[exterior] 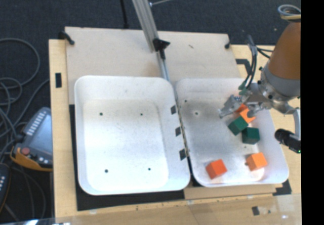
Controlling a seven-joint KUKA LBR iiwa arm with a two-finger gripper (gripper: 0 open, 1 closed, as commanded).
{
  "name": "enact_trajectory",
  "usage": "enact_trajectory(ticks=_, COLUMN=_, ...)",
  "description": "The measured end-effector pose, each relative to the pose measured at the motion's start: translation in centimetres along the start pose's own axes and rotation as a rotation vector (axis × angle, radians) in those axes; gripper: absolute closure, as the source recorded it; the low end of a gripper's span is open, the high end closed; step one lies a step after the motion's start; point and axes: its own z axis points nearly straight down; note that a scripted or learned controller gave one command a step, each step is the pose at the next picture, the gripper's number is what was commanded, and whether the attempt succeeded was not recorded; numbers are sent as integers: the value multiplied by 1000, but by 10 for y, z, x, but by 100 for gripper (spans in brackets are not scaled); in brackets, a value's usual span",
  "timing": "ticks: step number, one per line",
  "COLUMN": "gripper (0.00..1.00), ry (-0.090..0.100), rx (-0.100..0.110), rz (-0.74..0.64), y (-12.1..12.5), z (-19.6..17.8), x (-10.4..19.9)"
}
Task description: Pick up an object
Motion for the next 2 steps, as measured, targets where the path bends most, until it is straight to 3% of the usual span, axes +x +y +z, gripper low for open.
enact_trajectory(ticks=1, gripper=0, ry=0, rx=11, rz=1, y=-55, z=115, x=-72)
enact_trajectory(ticks=2, gripper=0, ry=-1, rx=3, rz=-4, y=3, z=146, x=-69)
